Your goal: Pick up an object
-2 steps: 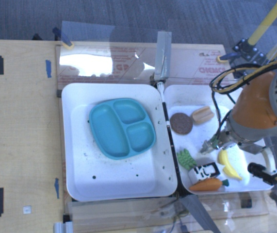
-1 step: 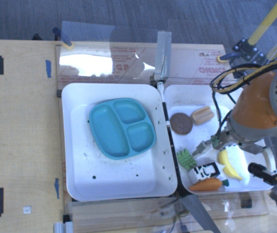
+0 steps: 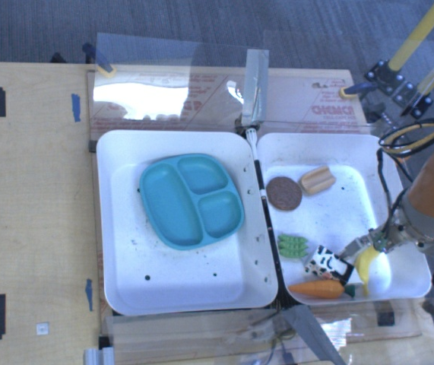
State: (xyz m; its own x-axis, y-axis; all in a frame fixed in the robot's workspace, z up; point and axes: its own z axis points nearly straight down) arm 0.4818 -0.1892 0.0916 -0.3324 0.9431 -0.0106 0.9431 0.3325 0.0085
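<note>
Pincer (image 3: 356, 251) hangs low in the right bin's (image 3: 338, 154) front right corner, its spread unclear; yellow lemon (image 3: 368, 265) lies just beside its tips, black-and-white cow toy (image 3: 321, 262) to its left, orange carrot (image 3: 317, 288) along the front wall.

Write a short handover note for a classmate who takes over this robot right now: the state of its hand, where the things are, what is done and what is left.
Hand: low in the right bin, near its front right corner, beside a yellow toy; nothing visibly held.
Right bin also holds a brown disc, a bread piece, a green toy, a black-and-white toy and a carrot.
Left bin holds a blue divided plate.
Done: hand brought down among the toys.
Left: grip one thing and lift it.
</note>
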